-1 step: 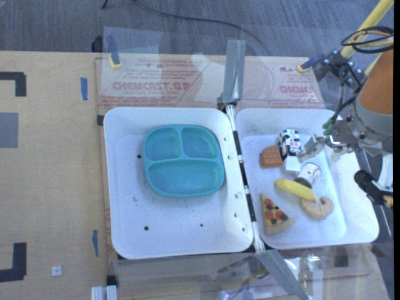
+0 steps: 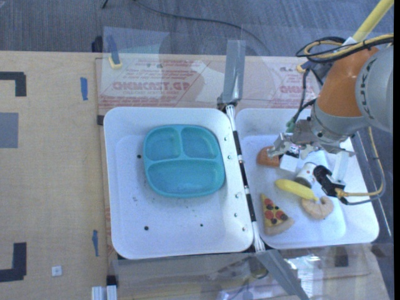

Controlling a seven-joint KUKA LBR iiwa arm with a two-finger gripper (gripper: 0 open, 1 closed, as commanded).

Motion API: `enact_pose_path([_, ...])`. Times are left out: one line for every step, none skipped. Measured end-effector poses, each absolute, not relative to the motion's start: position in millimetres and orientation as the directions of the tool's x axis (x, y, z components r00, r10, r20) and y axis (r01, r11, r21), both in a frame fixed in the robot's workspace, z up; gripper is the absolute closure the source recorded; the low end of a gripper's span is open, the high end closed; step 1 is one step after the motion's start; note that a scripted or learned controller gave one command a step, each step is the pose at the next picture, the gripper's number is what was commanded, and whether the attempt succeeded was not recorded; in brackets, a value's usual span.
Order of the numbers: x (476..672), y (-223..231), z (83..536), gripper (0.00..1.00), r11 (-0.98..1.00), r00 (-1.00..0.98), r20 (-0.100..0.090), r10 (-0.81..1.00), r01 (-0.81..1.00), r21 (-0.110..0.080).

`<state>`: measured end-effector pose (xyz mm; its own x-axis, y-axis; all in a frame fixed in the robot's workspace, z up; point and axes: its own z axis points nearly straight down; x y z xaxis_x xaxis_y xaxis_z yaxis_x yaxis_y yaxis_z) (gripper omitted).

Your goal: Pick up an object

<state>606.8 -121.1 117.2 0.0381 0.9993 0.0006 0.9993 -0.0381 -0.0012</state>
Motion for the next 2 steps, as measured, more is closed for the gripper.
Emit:
enact_pose_path([636.4, -124, 93, 0.0, -0.177, 0.177, 0.002, 0.984, 0.984, 0.014])
enact_pose_path([638.1, -126, 103, 1.0, -0.175, 0.175, -0.002, 0.985, 0.984, 0.017])
